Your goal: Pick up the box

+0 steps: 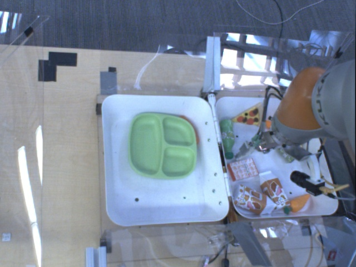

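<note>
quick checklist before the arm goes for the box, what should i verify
1. Box located: small box with a red pattern lies flat in the right bin. ok
2. Pincer over the box: pincer sits up and right of it. not ok
3. Box between the fingers: not yet. not ok
4. Finger opening: hidden under the wrist. cannot tell
5. Room around the box: green bottle and snack packets lie close. not ok
6. Green tray in the left bin lies away from the path. ok
</note>
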